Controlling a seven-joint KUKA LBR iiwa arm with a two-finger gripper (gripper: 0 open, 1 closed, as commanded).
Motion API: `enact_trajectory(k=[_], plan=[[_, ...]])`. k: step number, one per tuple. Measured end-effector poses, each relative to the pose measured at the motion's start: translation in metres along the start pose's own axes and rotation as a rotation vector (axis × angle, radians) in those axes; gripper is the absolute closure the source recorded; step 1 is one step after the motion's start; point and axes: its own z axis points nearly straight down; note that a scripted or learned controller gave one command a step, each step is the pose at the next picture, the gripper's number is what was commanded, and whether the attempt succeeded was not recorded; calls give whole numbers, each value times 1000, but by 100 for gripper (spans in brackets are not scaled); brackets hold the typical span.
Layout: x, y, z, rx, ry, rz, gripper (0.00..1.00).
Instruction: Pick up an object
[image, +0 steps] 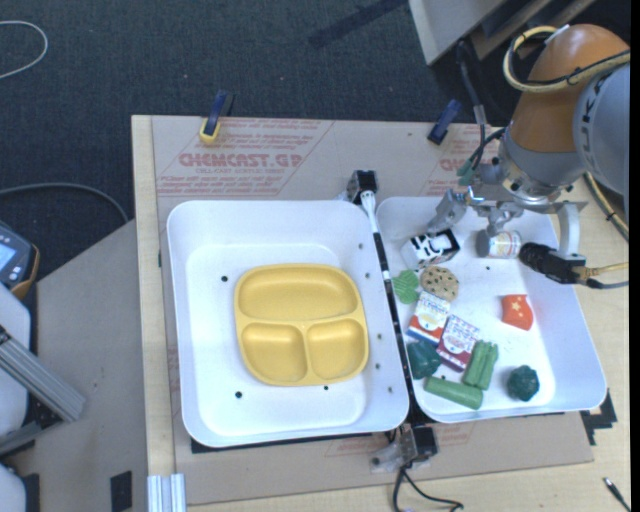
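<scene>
While poised over the far part of the right bin (560, 395), gripper (478, 212) seen low beneath the orange-banded wrist, with metal linkage spread to either side; whether open or closed cannot be told from this slant, and nothing visibly carried. Just beside it, toward the bin's far left corner, a small black-and-white object (433, 244); just to the other side, a pale cylindrical piece (500, 243), possibly part of the tool rather than a loose item, unclear. Farther out in the same bin: round speckled cookie (438, 282), green leafy piece (405, 287), two small printed cartons (445, 328) lying together, dark green items along the near edge (470, 375), a dark green lump (522, 381), and an orange-red block (517, 311) well apart toward the right wall. Left bin (200, 400) bears a yellow divided plate (300, 323), upright, compartments bare. Judged progress: early. No pick confirmed, every candidate apparently resting on the bin floor. Remaining, by estimate: descend onto a target (black-and-white object nearest), close, lift clear. Risk noted: crowding by the divider wall may foul a finger.
</scene>
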Motion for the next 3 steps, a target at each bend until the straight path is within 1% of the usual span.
enact_trajectory(k=[1,2,3], plan=[[0,3,-9,-15,-1,-2,0],[4,5,55,-8,0,-4,0],[4,11,69,-30,-2,-3,0]])
